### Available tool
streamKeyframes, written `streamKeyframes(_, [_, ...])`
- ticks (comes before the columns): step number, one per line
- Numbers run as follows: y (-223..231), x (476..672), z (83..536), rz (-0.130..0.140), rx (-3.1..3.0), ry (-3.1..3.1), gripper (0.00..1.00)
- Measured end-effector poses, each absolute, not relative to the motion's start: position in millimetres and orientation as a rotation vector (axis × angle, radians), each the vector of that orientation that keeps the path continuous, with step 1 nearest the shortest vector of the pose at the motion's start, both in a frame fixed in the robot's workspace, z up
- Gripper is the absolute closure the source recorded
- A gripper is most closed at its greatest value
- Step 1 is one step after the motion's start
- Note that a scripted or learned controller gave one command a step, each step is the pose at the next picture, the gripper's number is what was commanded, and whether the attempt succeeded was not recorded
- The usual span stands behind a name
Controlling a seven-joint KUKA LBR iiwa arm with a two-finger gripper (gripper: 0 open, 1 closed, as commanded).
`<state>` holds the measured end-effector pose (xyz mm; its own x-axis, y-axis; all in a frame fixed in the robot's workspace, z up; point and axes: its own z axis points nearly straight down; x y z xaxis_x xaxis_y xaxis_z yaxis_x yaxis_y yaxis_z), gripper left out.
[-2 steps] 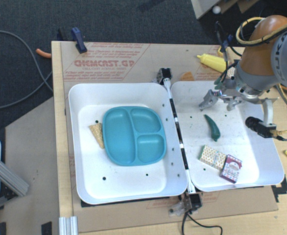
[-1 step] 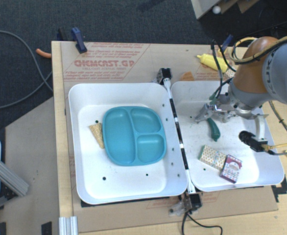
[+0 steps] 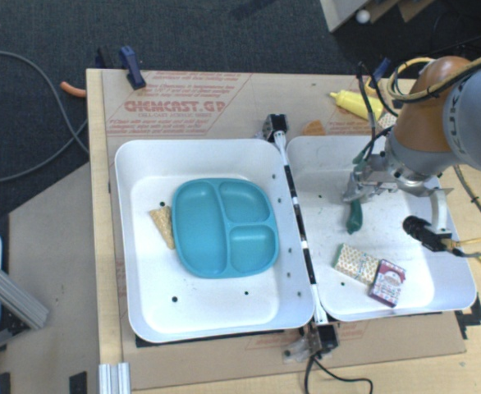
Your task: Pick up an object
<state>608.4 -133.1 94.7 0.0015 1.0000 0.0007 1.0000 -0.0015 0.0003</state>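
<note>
The claw hangs low in the right bin, and its tips come down on a green object that stands below them. Whether the claw grips it or is open, I cannot tell. Near the front lie a patterned packet and a red box.

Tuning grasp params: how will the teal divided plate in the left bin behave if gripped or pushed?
The teal plate looks like moulded plastic, so probably stiff and light. It lies flat and wide in the left bin, so it should slide rather than tip or roll. Its low rim likely gives the fingers little to grip.
</note>
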Motion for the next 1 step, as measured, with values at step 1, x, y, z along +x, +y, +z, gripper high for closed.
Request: streamKeyframes(1, [-75.1,624.9,185.3,-0.002,-2.221,-2.224,1.00])
